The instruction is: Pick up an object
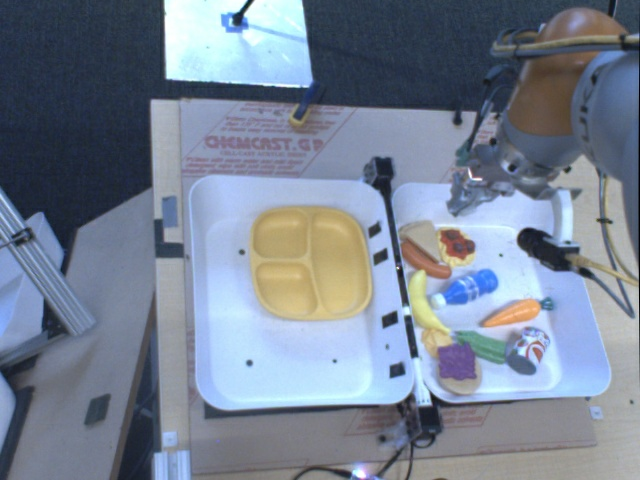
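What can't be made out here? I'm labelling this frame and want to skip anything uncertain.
- Gripper, camera view: the fingertips are small and blurred, so open or shut is unclear.
- Can: label print too small to read.
- Arm: cut off by the right edge.
- Sandwich: partly covers the yellow piece beneath, identity unclear.

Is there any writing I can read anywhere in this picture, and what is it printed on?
"CHEMCAST G P" in red, on the brown sheet behind the left bin.
Smaller red lines beneath it: too blurred to read.
Can in the right bin: its label is too small to read.
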`<state>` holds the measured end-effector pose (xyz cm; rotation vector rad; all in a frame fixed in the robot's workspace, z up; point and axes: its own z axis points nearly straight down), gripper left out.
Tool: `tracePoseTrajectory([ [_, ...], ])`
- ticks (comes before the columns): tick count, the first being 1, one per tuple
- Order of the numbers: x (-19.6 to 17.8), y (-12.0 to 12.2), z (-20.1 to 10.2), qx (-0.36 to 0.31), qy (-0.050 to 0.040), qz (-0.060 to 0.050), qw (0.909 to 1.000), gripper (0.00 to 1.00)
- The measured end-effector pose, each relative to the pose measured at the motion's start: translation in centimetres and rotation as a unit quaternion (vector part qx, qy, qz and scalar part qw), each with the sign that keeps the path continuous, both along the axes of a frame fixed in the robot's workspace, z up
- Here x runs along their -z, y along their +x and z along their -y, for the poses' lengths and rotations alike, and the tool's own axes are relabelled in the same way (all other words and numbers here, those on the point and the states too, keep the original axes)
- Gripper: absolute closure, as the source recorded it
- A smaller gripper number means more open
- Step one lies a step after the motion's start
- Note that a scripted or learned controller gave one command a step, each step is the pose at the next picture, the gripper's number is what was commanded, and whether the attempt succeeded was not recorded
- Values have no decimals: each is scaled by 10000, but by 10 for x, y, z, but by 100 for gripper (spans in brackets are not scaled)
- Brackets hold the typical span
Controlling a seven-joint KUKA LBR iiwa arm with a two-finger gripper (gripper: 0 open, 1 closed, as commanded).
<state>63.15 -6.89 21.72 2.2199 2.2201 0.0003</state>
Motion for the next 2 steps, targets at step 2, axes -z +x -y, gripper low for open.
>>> tracePoseTrajectory([
  [2,-14,-4,1,-14,4,5,10000,100],
])
